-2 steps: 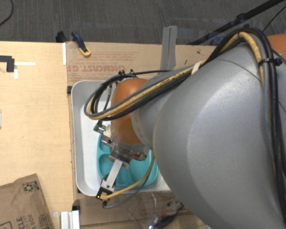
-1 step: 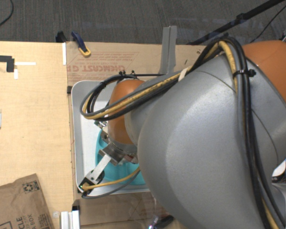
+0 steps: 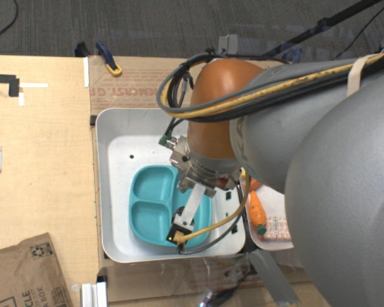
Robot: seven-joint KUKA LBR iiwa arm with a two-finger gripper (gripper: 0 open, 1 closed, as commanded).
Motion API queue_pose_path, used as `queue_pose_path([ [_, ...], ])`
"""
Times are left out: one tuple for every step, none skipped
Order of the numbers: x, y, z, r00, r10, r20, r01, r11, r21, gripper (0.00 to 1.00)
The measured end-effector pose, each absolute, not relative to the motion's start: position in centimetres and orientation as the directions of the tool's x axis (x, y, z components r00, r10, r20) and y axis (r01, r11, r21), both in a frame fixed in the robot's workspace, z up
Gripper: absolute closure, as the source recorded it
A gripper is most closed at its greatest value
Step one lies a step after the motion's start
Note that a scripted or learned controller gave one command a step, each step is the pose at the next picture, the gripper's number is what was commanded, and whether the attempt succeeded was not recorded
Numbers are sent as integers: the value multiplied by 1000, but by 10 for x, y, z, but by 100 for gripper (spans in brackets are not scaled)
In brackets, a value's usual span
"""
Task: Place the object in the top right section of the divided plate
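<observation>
A teal divided plate (image 3: 152, 204) lies in the left white bin (image 3: 115, 171), toward its front. My arm's orange band and wrist hang right above the plate's right side and hide that part of it. The gripper (image 3: 202, 183) sits under the wrist, over the plate's right sections. What is between its tips is hidden by the wrist. An orange carrot (image 3: 257, 212) lies in the right bin (image 3: 269, 240), just right of the wrist.
The grey arm covers most of the right bin. A printed packet (image 3: 276, 227) lies beside the carrot. Bare white floor shows in the left bin behind and left of the plate. A brown cardboard piece (image 3: 25, 274) rests on the wooden bench at the front left.
</observation>
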State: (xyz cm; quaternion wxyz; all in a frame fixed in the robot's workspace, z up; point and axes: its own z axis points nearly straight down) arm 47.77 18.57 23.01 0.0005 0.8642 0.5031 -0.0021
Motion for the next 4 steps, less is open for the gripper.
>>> queue_pose_path([
  [477,227,231,747,664,-7,664,-747,0,100],
  [478,227,197,929,370,-3,370,-929,2,100],
  [478,190,214,970,244,-3,244,-970,3,100],
  [478,207,200,978,208,-3,208,-978,3,100],
])
